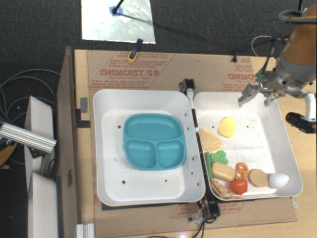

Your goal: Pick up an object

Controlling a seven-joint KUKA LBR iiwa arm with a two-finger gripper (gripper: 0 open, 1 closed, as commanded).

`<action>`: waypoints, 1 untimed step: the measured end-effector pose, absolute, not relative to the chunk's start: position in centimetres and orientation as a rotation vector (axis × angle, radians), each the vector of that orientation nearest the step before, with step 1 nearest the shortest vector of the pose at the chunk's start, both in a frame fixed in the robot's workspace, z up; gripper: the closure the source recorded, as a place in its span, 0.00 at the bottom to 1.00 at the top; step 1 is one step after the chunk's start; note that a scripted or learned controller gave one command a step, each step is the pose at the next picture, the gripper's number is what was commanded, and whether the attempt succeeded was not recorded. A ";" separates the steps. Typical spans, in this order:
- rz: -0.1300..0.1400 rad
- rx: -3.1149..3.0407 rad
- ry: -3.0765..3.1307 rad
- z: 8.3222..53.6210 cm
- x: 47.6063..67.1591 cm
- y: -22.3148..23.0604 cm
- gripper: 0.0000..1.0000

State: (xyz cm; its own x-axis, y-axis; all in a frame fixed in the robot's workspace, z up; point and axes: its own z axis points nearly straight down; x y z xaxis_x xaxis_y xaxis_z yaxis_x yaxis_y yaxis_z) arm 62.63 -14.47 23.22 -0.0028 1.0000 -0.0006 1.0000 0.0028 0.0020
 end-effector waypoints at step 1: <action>-0.002 2.218 2.226 17.1 63.6 -14.5 0.00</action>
State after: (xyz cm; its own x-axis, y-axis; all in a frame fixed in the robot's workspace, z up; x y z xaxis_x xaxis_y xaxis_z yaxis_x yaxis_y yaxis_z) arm 63.62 -14.52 17.13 -0.0035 1.0000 0.0000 1.0000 0.0035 -0.0016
